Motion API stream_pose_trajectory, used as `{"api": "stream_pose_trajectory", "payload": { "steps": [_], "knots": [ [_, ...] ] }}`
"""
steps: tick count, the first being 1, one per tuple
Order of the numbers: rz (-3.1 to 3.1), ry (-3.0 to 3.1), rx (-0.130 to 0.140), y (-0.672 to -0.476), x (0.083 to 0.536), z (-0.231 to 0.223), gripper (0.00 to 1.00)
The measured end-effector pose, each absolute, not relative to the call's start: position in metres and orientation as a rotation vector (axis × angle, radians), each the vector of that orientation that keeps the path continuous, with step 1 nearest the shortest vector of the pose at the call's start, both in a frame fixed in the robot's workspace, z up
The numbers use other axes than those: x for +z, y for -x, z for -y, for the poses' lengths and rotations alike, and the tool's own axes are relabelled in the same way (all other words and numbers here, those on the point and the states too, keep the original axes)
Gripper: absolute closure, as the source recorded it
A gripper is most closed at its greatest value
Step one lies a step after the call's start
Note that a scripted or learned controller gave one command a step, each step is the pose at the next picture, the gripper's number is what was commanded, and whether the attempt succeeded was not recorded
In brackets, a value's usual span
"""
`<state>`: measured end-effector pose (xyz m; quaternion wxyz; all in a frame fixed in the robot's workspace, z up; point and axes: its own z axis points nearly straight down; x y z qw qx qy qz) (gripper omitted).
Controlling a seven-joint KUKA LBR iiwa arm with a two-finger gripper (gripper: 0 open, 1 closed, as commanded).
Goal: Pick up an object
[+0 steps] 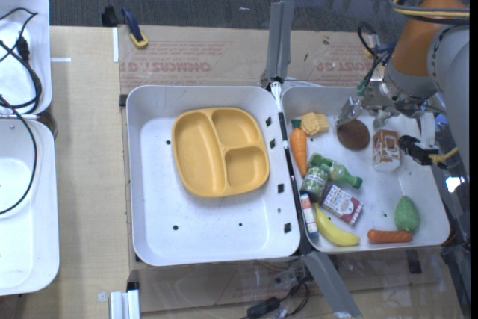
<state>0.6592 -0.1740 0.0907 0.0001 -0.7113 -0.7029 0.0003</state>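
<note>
Carrot (pixel 299 151) lies lengthwise, tip toward the camera; end effector (pixel 357 110) grip state unclear.

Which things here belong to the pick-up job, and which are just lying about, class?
Part of the job:
gripper
brown ball
carrot
banana
green bottle
carton
right bin

Just lying about:
yellow tray
left bin
black cables
clamp
</note>
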Motion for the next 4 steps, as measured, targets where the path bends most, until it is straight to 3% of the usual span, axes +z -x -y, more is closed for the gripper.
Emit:
{"api": "stream_pose_trajectory", "payload": {
  "steps": [1,2,4],
  "knots": [
    [2.214,2.23,0.006,-0.66,0.099,0.174,1.0],
    [2.214,2.23,0.006,-0.66,0.098,0.174,0.0],
    [2.807,1.409,0.0,-0.536,0.09,0.223,0.0]
  ]
}}
